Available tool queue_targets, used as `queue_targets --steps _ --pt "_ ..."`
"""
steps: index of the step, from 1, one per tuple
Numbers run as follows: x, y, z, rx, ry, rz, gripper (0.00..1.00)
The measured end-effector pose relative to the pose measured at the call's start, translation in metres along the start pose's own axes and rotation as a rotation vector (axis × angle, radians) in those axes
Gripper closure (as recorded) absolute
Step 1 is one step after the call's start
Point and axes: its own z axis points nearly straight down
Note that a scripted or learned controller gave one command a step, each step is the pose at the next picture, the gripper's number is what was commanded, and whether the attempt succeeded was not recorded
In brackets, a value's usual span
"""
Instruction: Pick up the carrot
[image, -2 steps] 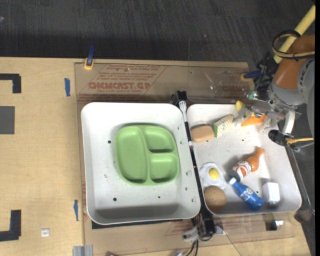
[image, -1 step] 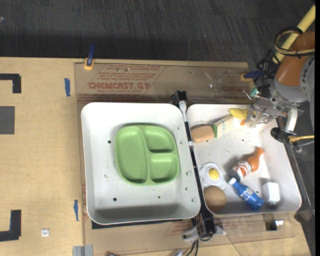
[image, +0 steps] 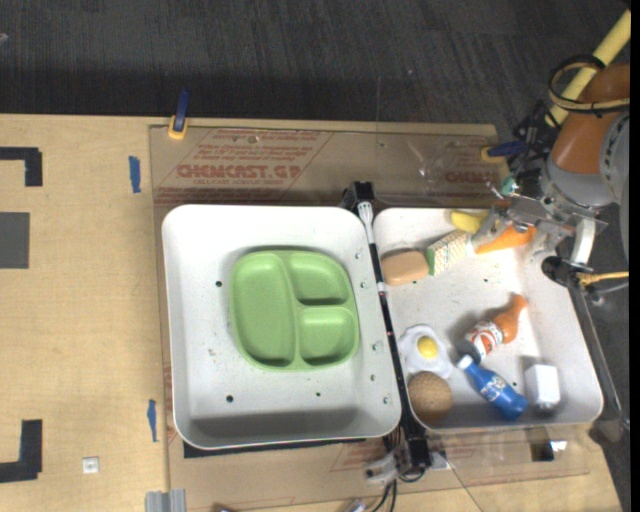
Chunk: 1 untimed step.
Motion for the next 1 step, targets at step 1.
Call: queue_targets --steps 1 --pt "0.0015 -0.0011 0.0243 0.001 0.012 -0.162 0.0"
